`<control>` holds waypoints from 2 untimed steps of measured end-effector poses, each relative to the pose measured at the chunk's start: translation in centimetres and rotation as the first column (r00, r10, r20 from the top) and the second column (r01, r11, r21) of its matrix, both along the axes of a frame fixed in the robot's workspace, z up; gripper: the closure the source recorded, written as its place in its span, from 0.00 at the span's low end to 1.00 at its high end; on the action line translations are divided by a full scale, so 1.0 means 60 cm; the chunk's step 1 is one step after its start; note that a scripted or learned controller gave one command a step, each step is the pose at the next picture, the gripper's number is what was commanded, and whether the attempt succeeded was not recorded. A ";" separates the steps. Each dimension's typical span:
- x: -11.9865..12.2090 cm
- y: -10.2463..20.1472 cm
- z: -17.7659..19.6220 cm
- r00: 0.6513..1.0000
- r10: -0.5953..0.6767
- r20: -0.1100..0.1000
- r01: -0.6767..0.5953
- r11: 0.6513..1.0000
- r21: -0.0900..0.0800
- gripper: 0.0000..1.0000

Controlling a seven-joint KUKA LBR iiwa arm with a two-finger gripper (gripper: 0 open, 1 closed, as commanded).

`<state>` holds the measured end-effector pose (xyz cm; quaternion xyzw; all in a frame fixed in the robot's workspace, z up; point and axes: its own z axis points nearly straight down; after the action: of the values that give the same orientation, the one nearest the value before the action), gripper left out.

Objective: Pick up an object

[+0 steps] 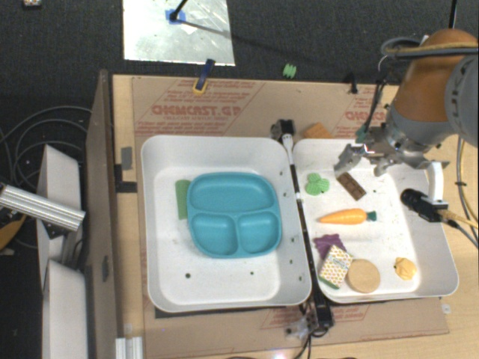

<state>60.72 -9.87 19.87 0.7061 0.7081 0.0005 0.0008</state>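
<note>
While you scan the right bin (pixel 449 275), note the carrot (pixel 344 217): long axis crosswise, green top toward the right. Near it: brown bar (pixel 350 186), green piece (pixel 317 185), cookie (pixel 364 276). Gripper (pixel 364 159) hangs above the bar, fingers spread, grasping nothing; arm enters from right.

Right bin (pixel 426 275): open floor in the far right part and mid-right strip. Brown bar (pixel 350 185), green piece (pixel 317 185) and carrot (pixel 346 217) crowd the centre-left; cookie (pixel 364 276), patterned packet (pixel 335 266), small yellow piece (pixel 405 268) line the near edge. Left bin (pixel 161 275): blue tray (pixel 233 214) takes the middle, margins free.
</note>
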 end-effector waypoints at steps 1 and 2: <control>0.070 -0.065 -0.197 1.000 -0.002 0.003 0.002 1.000 -0.002 0.00; 0.105 -0.050 -0.188 1.000 0.002 0.003 -0.002 1.000 0.000 0.00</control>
<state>67.03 -12.89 8.60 0.7053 0.7089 0.0018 0.0018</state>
